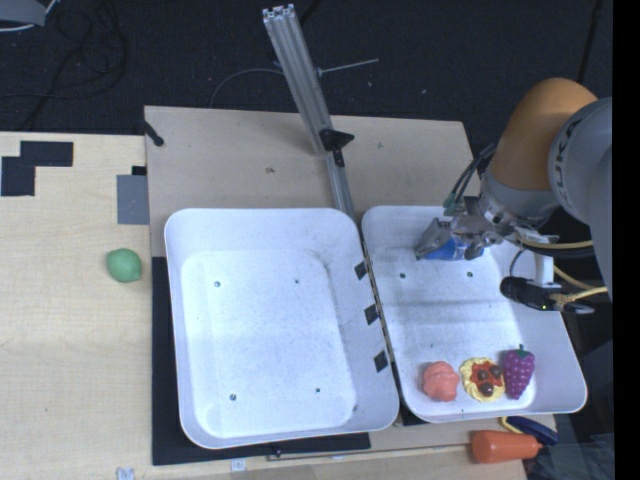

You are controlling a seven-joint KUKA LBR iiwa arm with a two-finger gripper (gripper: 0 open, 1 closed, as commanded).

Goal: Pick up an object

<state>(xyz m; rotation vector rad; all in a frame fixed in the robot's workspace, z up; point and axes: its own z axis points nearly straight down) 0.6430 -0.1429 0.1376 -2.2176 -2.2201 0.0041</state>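
My gripper (447, 244) hangs over the far part of the right bin (440, 308), with something blue showing by its fingers. Along the bin's near edge lie a pink lumpy toy (438, 380), a yellow toy with red spots (483, 378) and a purple bunch of grapes (518, 370). These three sit well below the gripper in the view, apart from it.
The left bin (262, 328) lies beside the right one, joined by black clips. A green ball (124, 265) rests on the bench at the left. An orange toy (503, 446) lies outside the right bin's near edge. A metal rail (310, 98) slants at the back.
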